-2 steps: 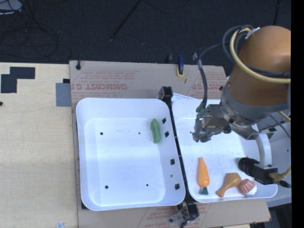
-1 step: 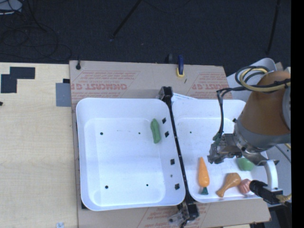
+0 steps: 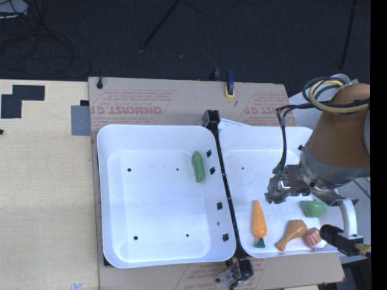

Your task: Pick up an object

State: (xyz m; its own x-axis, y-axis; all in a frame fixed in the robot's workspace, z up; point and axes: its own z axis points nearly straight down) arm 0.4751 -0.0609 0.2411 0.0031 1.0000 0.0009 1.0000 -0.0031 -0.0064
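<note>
My gripper (image 3: 277, 193) hangs over the right bin (image 3: 245, 151), near its middle, at the end of the grey and orange arm coming in from the right. An orange carrot (image 3: 259, 220) with a green tip lies just below and left of the gripper, apart from it. A tan drumstick-shaped toy (image 3: 291, 233) rests at the bin's front. Beside that toy is a small pink object (image 3: 312, 237). A green rounded object (image 3: 314, 208) lies right of the gripper, partly under the arm. In the left bin (image 3: 121, 162), a green pickle-shaped toy (image 3: 198, 166) lies near the upper right.
A black divider strip (image 3: 221, 186) runs between the two bins. Both bins stand on a cardboard sheet (image 3: 151, 104) on the wooden bench. A blue and yellow clamp (image 3: 230, 83) sits at the cardboard's far edge.
</note>
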